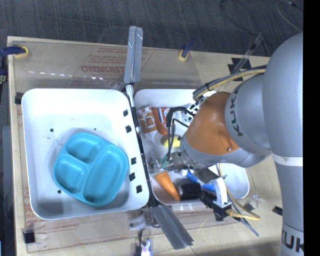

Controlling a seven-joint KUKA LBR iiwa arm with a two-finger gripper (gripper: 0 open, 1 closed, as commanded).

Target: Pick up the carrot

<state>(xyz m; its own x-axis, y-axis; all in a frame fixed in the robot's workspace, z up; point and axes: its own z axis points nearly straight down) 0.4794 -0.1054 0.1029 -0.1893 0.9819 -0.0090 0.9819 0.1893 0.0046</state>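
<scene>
The carrot (pixel 167 185) is an orange tapered piece lying near the front left corner of the right bin (pixel 149 97). My gripper (pixel 169 167) hangs under the orange wrist band, just above and behind the carrot's thick end. The wrist covers the gripper's tip, and I cannot see whether it touches the carrot.
A blue divided plate (pixel 92 168) lies in the left bin (pixel 42 103). In the right bin, a printed orange-brown packet (pixel 150 119) sits at the back left, a yellow object (pixel 167 141) beside the wrist, and a blue object (pixel 196 175) right of the carrot. The arm covers that bin's right half.
</scene>
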